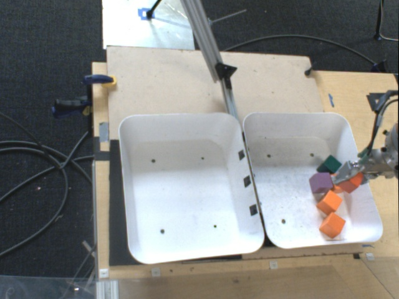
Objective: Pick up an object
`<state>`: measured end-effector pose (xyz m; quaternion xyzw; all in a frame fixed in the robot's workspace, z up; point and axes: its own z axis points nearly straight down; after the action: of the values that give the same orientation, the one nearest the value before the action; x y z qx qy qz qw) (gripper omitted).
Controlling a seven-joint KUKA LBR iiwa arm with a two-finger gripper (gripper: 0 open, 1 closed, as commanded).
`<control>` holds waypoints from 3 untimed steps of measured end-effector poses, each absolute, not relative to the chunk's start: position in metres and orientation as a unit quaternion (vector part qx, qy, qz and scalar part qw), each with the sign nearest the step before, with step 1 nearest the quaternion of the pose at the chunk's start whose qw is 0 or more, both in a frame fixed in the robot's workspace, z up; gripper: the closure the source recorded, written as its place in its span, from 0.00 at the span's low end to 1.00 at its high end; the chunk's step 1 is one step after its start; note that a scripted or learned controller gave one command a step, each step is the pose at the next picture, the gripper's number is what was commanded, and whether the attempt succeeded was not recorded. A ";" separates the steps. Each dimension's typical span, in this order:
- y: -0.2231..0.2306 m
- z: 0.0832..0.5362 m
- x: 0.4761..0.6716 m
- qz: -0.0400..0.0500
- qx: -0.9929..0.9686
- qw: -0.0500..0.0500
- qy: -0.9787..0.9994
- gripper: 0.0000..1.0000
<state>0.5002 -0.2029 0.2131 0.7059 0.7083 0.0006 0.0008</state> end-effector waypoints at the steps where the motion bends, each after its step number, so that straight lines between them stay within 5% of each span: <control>1: -0.196 0.137 0.491 0.002 0.705 0.005 0.709 0.00; 3: -0.198 0.132 0.494 0.003 0.705 0.006 0.709 0.00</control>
<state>0.4938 -0.1978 0.1323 0.7052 0.7089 0.0029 0.0062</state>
